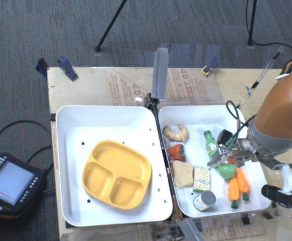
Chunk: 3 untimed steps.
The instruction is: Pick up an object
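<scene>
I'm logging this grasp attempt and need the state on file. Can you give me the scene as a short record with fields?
arm: reaches in from the right, over the right bin
gripper: low among the items, beside the green bottle; grip state unclear
near gripper: green round item, two carrots
other right bin items: croissant, strawberry, bread slice, cracker, can
left bin: holds a yellow divided plate
held object: none seen between the fingers
</scene>
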Tool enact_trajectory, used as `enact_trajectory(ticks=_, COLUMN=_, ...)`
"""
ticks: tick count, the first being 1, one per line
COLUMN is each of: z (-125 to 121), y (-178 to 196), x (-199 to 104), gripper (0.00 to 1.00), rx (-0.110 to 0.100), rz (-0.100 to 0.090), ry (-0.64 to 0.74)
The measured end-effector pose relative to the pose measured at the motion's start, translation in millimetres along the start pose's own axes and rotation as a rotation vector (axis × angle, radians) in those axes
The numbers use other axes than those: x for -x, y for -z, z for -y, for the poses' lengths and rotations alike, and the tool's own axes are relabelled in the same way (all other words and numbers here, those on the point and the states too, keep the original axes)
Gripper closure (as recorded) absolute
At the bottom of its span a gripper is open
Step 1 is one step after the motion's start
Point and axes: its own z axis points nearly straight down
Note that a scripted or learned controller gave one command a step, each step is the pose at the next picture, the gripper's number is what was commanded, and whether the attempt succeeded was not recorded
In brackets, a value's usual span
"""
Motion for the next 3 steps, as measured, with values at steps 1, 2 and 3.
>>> enact_trajectory(ticks=1, z=-16, y=-1, x=5, gripper=0.00, rx=0.002, rz=0.000, ry=-0.019)
enact_trajectory(ticks=2, z=-24, y=-110, x=-19, gripper=0.00, rx=0.011, rz=0.000, ry=0.011)
enact_trajectory(ticks=3, z=-22, y=-105, x=-17, gripper=1.00, rx=0.004, rz=-0.003, ry=0.001)
